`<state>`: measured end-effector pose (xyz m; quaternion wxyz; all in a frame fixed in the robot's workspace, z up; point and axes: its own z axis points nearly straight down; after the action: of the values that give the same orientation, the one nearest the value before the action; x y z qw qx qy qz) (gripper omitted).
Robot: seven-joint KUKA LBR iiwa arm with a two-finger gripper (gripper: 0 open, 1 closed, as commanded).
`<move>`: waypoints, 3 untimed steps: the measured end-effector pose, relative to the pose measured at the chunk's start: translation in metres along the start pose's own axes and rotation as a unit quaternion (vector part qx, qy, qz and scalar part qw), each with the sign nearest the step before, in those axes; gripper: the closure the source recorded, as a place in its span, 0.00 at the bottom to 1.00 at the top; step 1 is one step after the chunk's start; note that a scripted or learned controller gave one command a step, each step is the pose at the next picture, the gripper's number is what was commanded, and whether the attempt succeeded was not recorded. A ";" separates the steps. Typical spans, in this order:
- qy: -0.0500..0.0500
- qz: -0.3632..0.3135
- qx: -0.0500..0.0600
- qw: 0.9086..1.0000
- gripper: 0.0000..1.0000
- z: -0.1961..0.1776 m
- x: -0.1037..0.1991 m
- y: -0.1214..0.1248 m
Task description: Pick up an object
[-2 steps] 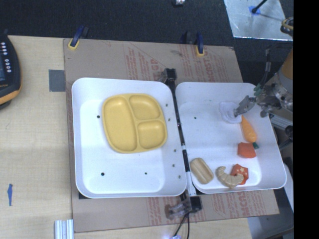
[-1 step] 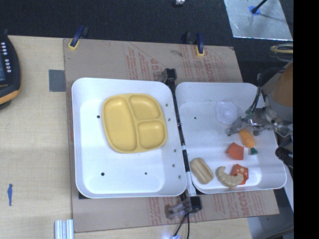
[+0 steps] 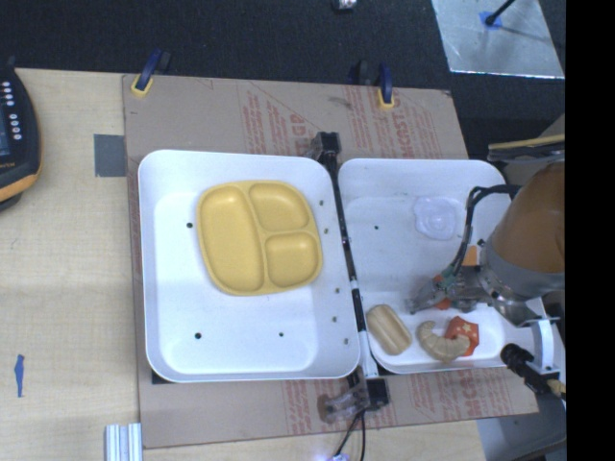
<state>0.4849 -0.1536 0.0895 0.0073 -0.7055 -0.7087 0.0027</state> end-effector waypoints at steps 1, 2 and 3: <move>-0.003 -0.003 -0.008 1.000 0.00 -0.004 0.021 0.070; -0.003 0.000 -0.004 1.000 0.00 -0.002 0.011 0.045; -0.003 0.000 -0.004 1.000 1.00 -0.013 0.010 0.046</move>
<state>0.5313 -0.1433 0.1019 0.0024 -0.7057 -0.7085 0.0017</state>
